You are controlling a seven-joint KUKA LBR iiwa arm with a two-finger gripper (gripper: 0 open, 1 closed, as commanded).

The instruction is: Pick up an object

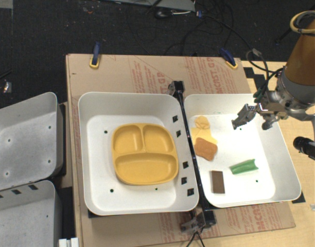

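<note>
an open, empty gripper (254,118) is being held above the right bin (281,158) near its far edge; a descent toward the green piece (243,166), near the front edge, is likely being called for.

One fixed camera overhead, slanted down (both bins (90,153) framed).

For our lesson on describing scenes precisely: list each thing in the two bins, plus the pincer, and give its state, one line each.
Yellow tray: flat in left bin, compartments bare.
Pale yellow piece: lying in right bin, near the divider.
Orange piece: lying against the pale yellow piece.
Brown block: lying flat, apart from others.
Green piece: lying flat, apart.
Pincer: above right bin, open, holding nothing.
</note>
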